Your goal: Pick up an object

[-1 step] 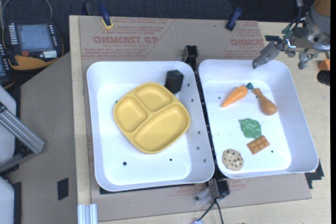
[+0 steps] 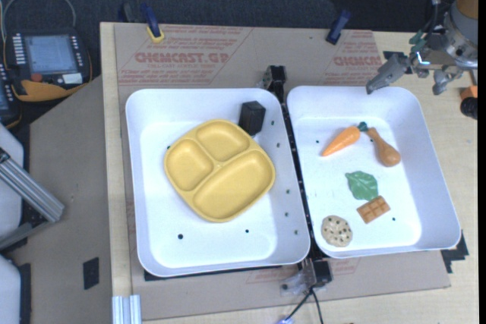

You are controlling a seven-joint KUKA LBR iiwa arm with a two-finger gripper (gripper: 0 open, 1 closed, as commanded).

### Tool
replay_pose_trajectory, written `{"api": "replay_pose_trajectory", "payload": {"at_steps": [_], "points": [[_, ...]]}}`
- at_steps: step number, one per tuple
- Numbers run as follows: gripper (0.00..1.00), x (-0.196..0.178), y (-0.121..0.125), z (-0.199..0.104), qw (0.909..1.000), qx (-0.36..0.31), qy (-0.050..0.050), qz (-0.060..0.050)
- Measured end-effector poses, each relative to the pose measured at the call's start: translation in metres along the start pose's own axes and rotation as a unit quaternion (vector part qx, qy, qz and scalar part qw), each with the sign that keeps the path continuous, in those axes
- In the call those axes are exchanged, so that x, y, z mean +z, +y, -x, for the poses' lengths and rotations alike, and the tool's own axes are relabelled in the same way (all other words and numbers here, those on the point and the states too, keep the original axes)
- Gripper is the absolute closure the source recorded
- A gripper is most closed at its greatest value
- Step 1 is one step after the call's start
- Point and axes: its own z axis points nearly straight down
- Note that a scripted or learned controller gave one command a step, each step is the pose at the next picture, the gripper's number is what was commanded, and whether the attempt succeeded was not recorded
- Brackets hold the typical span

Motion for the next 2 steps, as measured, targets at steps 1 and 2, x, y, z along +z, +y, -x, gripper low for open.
{"api": "replay_pose_trajectory", "payload": {"at_steps": [1, 2], "points": [[0.00, 0.043, 0.003, -0.004, 1.0000, -0.001, 0.000, -0.002], [0.00, 0.095, 0.012, -0.008, 1.0000, -0.001, 0.001, -0.002]]}}
